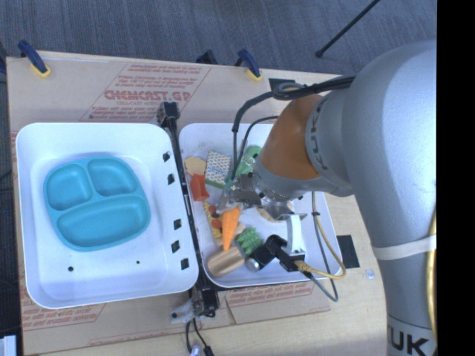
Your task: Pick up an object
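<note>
Camera view: we look down at a slant on two white bins; the arm (349,147) reaches in from the right and hangs low over the right bin (326,262).
Tool state: we cannot tell. The gripper (249,195) sits under the orange wrist band, and nothing shows as caught in it.
Task's things: all in the right bin, crowded toward its left wall: a carrot (230,225), a red piece (199,188), a checkered block (217,166), a green leafy toy (249,238) and a tan cylinder (225,261).
Nearest candidate: we judge the carrot, whose thick end lies just beside the gripper.
Left bin: a blue divided plate (96,201) rests on its floor, well apart from the arm.
Risk, crowding: the toys touch or nearly touch, so we expect closing on one could nudge a neighbour or pinch two at once.
Risk, shape: the carrot tapers, so we think a grip near its tip could slip on the lift.
Risk, cable: a black cable (326,273) trails over the bin's rim; we judge it could drag a toy.
</note>
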`<state>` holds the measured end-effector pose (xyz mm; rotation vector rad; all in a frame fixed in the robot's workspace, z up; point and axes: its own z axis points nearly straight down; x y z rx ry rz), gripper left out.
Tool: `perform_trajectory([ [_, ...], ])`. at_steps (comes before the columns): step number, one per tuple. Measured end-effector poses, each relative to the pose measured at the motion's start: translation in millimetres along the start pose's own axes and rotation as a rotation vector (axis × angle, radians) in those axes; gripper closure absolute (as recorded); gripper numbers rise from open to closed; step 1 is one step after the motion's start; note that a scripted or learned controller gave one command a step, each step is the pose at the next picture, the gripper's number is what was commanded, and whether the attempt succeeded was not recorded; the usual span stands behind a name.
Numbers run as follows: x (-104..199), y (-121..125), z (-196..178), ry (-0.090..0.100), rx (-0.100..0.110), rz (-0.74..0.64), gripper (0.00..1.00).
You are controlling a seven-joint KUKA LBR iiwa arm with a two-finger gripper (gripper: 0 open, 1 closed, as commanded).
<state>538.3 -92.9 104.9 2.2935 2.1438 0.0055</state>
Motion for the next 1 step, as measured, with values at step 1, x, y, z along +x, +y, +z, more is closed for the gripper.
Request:
perform_trajectory([
  [1,11.2,-15.6,-156.4,-0.001,0.005,0.082,1.0],
])
